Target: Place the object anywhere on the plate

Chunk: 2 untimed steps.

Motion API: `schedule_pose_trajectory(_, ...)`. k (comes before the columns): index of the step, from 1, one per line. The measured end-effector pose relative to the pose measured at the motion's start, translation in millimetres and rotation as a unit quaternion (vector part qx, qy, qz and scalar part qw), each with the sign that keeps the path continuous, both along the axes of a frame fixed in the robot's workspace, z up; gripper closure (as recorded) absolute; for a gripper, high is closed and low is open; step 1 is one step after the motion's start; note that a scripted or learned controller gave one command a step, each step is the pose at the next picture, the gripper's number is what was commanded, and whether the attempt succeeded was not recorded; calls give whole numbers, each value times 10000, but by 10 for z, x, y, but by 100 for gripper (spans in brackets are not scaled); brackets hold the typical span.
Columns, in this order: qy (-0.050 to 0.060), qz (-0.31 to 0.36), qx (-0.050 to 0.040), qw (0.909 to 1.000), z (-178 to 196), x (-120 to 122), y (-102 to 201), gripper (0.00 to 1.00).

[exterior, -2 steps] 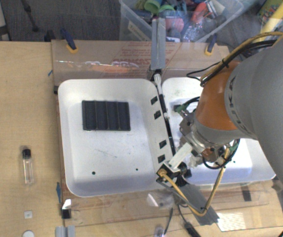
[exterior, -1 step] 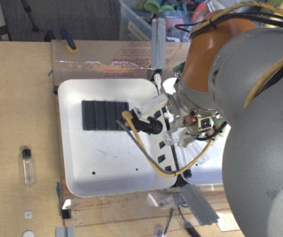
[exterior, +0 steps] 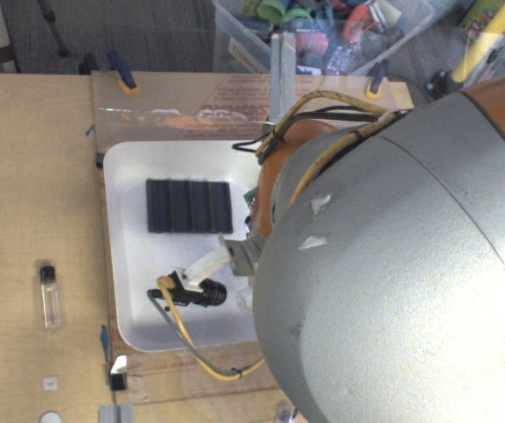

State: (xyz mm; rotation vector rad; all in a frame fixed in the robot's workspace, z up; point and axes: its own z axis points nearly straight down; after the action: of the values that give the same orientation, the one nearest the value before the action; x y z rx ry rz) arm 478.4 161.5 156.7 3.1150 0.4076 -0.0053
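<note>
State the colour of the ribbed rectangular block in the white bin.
The block is black, clearest in the camera view.

The bulky grey robot arm (exterior: 393, 271), itself cut off by the right and bottom edges, covers the right side of the shallow white plastic bin (exterior: 129, 236), so that bin's right wall and everything past it are hidden. Beyond the tabletop (exterior: 23, 166), the clear plastic tub (exterior: 323, 16) of coloured odds and ends is cut by the top edge, its contents too jumbled to name singly. Near the bottom edge a pale square chip (exterior: 50, 382) is too small to identify, and a grey piece (exterior: 115, 412) is cropped.
</note>
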Motion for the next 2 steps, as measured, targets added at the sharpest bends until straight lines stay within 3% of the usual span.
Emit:
schedule_pose_trajectory(1, -12, 525, 2, 9986, -290, 5, 625, 100)
schedule_pose_trajectory(2, -23, -251, 1, 9997, -261, 504, 616, 100)
